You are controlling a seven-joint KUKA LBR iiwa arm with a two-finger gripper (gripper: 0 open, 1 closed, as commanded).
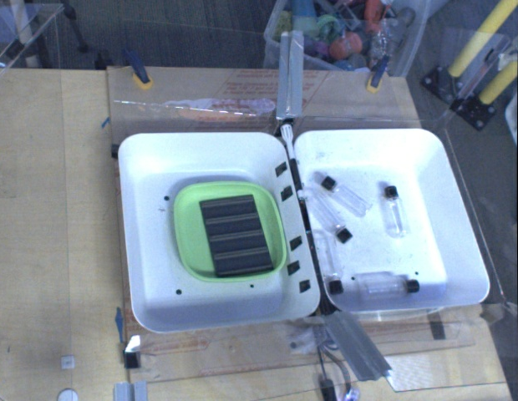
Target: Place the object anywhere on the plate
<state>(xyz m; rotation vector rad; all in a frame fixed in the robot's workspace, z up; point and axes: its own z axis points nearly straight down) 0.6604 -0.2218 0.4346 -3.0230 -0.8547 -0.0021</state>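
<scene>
- How far the jaws stand open, and whether they carry anything, cannot be told.
- The dark ridged block (235, 236) lies flat on the green plate (185, 220) in the left bin (142, 224).
- Likely best: lift clear straight upward, without nudging it.

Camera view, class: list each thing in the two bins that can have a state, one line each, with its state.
green plate: lying flat in the left bin
dark ridged block: resting on the green plate
clear vials: lying on their sides, loose in the right bin, black caps on
</scene>
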